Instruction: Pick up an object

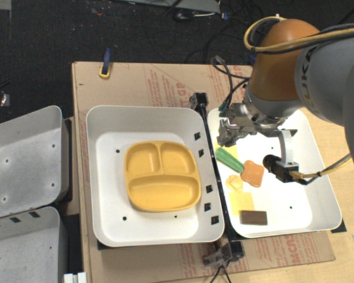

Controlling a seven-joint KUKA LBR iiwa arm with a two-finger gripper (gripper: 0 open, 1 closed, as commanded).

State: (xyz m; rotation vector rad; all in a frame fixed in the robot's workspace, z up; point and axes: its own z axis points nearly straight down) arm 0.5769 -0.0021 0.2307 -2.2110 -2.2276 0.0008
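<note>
I've got the gripper (231, 133) hovering right of center over the green block (229, 158) in the right bin (318, 208), grip unclear, so I'd drop straight and centered.

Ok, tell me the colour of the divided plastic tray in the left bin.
Yellow-orange, plain; the divided plastic tray shows clearly in the camera view.

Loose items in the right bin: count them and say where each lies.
5: green piece, orange piece, pale yellow bit, yellow block, brown block. The arm may hide more.
</note>
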